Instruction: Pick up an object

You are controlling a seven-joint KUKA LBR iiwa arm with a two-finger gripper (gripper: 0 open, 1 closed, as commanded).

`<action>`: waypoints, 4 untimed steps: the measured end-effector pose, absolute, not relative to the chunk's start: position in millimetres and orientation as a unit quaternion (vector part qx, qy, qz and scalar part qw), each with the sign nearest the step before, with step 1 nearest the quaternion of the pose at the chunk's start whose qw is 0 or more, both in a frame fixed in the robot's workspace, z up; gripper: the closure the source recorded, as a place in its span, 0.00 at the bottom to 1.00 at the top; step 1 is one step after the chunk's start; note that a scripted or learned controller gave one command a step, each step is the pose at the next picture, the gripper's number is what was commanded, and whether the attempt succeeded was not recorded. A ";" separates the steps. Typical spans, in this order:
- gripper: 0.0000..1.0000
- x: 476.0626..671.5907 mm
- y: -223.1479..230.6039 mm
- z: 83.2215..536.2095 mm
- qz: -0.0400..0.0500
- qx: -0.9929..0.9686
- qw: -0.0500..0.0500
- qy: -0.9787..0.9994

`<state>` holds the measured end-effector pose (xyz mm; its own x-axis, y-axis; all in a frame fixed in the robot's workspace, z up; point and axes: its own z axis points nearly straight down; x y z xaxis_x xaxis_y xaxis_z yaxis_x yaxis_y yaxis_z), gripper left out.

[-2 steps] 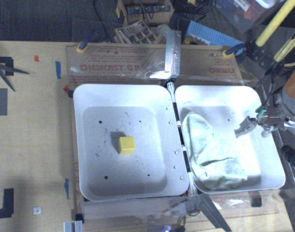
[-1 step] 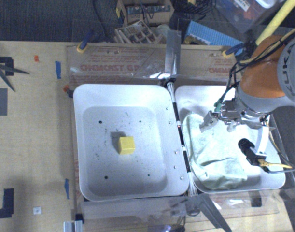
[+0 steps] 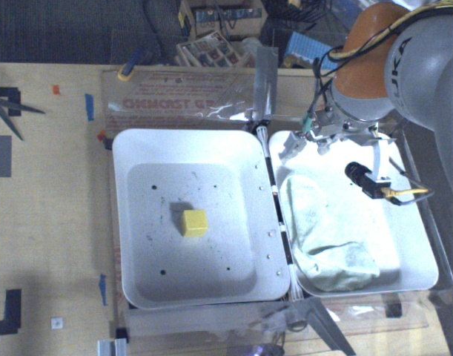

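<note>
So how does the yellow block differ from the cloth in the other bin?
The yellow block is small, rigid and boxy; the pale cloth is large, soft and crumpled. The block sits in the left bin, away from its walls; the cloth spreads across the right bin. Both lie untouched by the arm.

- The arm (image 3: 415, 58) was cut off by the top and right edges;
- its gripper (image 3: 337, 136) was too indistinct to read;
- the cloth (image 3: 326, 232) hid part of the right bin's (image 3: 419, 262) floor.
</note>
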<state>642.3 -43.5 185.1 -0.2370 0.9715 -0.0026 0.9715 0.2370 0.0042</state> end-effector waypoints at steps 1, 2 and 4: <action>0.00 660.2 45.3 149.7 -0.004 0.537 0.002 0.844; 0.00 655.7 51.2 134.2 -0.008 0.560 0.008 0.828; 1.00 647.4 39.8 139.8 -0.004 0.603 0.036 0.797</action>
<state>647.4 39.8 139.8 -0.2702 0.9608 -0.0619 0.9614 0.2727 0.0371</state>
